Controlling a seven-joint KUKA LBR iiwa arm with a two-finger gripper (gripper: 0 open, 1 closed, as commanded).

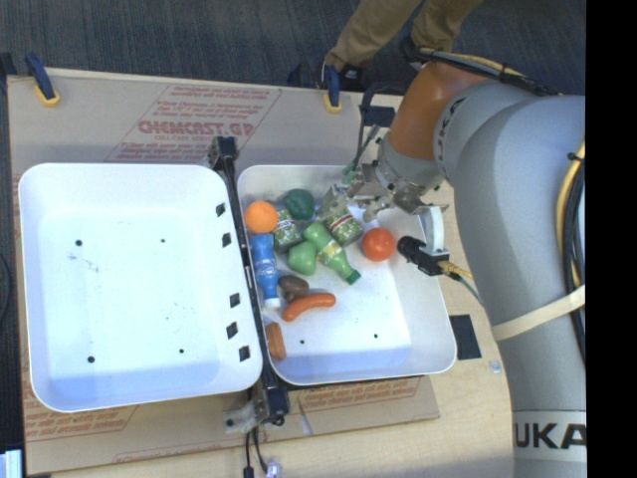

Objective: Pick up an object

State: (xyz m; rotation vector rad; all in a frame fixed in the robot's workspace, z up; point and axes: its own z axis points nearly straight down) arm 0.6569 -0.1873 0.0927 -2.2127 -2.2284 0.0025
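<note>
Bench surface point(189, 118): brown board, printed in red with "CHEMCAST GP" and smaller lines too fine to read; more red print along the near edge, also unreadable. Two blue clamps point(40, 83) held the far edge.

Left bin point(129, 277): shallow, white, with a few small dark dots on its floor.

Divider point(239, 267): a black bar with clips ran between the two bins.

Right bin point(428, 327): shallow, white, with all the loose items gathered in its left and far part. Contents, left to right:
- Orange ball point(261, 216), near the far left corner.
- Blue bottle point(264, 267), lying along the left wall, just below the ball.
- Small orange piece point(275, 342), against the left wall near the front.
- Brown lump point(293, 287), touching the orange sausage-shaped item point(309, 306) below it.
- Dark green round item point(299, 204), at the far side.
- Light green pepper-like item point(303, 257), beside a green bottle point(333, 252) lying at a slant; any label on it was too small to read.
- Small can point(345, 227) with a printed wrapper, wording illegible, lying right under the gripper.
- Red-orange ball point(377, 244), apart from the pile on its right.

Gripper point(360, 199): lowered over the far edge of the pile, at the can and green items. Whether its fingers were spread or closed could not be told, nor whether anything sat between them.

Arm point(518, 197): grey, with an orange band point(423, 103); white letters "UKA" showed on its base at lower right.

Person point(418, 13): tan trousers showed beyond the bench.
</note>
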